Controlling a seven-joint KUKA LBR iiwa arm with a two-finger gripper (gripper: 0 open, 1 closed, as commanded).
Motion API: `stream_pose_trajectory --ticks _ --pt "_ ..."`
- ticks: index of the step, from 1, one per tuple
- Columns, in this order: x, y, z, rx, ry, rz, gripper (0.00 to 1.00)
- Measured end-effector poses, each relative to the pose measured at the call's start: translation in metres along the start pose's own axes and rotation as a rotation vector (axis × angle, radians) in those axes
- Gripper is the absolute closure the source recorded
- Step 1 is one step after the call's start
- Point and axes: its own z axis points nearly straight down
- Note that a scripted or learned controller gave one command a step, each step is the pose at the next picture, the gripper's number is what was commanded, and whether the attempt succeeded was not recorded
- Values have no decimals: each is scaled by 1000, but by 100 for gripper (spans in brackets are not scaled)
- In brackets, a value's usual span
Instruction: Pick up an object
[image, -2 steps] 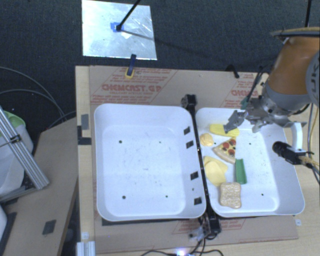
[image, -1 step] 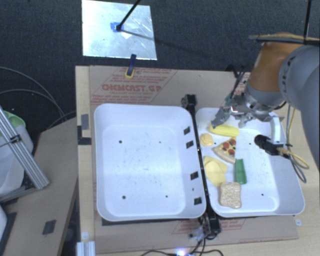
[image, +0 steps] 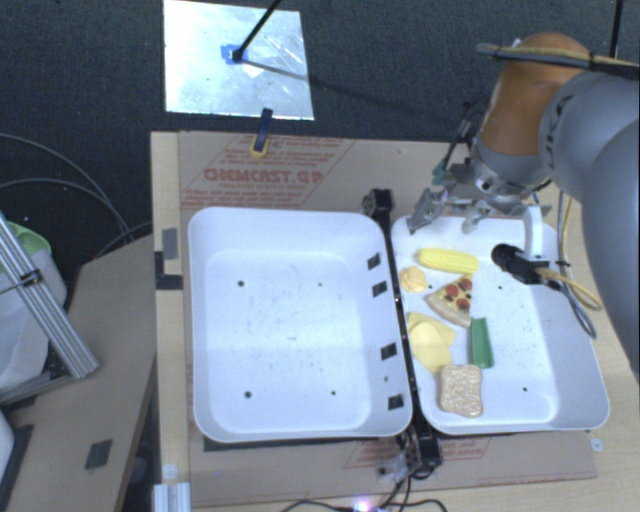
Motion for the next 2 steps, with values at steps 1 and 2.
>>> stream_pose_trajectory --ticks 1,2 --pt "-41 -5 102 12 -1 9 0" --pt "58 2 -6 -8 2 -4 0"
